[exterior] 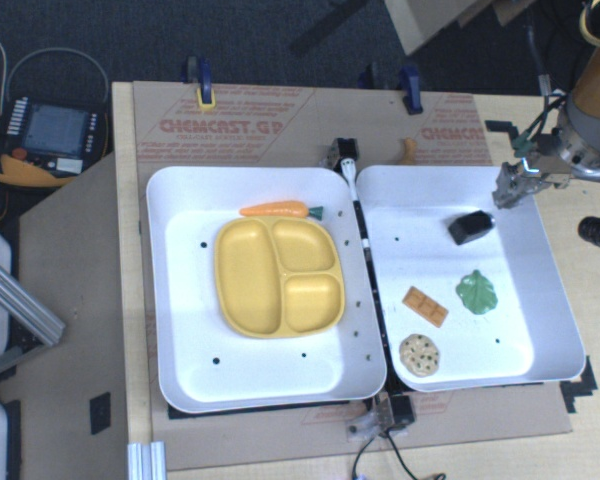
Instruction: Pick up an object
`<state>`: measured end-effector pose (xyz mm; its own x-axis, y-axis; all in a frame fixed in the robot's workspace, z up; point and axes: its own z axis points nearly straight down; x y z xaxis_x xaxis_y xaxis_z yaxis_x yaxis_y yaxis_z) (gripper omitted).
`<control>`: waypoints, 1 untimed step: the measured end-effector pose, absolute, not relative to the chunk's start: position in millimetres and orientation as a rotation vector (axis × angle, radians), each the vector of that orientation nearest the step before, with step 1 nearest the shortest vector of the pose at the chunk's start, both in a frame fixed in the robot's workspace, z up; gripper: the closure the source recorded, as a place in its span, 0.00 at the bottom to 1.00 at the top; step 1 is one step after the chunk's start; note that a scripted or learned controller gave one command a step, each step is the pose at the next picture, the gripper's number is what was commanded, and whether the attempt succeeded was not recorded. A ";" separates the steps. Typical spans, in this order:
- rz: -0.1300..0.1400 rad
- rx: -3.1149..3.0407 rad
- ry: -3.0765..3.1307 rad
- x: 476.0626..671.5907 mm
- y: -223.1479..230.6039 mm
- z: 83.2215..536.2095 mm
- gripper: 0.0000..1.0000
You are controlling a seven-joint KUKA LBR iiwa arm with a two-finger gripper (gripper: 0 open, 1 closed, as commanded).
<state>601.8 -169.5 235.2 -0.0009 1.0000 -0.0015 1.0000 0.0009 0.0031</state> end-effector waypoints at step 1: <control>0.000 2.218 2.230 595.2 -113.5 224.9 1.00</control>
